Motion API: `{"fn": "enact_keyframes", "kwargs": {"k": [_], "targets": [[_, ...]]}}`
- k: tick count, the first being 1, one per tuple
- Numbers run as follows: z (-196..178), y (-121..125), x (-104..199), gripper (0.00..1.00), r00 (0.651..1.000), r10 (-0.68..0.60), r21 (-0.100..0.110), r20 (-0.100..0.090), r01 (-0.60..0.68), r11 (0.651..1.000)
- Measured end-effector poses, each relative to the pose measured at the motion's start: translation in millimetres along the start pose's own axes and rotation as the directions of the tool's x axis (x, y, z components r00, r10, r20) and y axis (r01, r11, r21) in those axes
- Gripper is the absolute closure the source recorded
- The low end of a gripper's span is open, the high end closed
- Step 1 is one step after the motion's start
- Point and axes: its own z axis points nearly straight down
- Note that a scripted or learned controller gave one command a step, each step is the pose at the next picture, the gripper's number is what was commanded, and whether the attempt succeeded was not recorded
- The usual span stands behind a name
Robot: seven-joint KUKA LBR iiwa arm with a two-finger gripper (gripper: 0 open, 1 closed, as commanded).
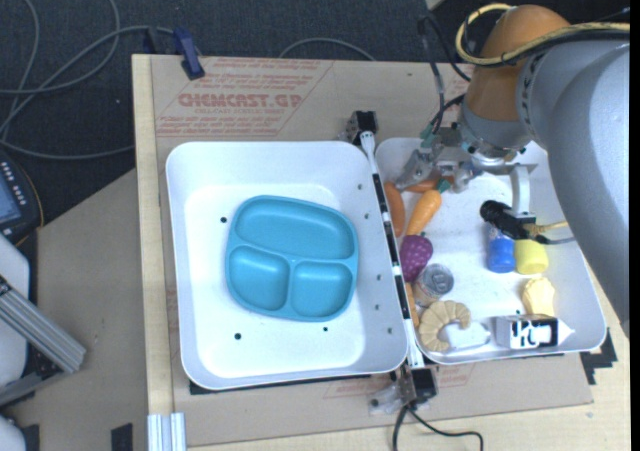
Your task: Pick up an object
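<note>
My gripper (437, 171) hangs low over the far left corner of the right bin (580, 284), just above an orange carrot (424, 209). A second orange carrot-like piece (395, 207) lies against the bin's left wall. Nearer the front lie a purple toy (415, 254), a grey round lid (435, 282) and a tan croissant (443, 319). On the bin's right side sit a blue block (500, 256), a yellow block (532, 258), a pale yellow piece (538, 295) and a white-and-black item (530, 332).
The left bin (200, 189) holds a blue divided plate (292, 256) in its middle. The grey arm with its orange band (510, 49) reaches in from the upper right. Cables lie on the dark floor beyond the bench.
</note>
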Motion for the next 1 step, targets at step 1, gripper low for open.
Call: {"fn": "enact_keyframes", "kwargs": {"k": [1], "targets": [[-9.4, -2.2, 0.2, 1.0, 1.0, 0.002, 0.006, -0.001, -0.002, 1.0]]}}
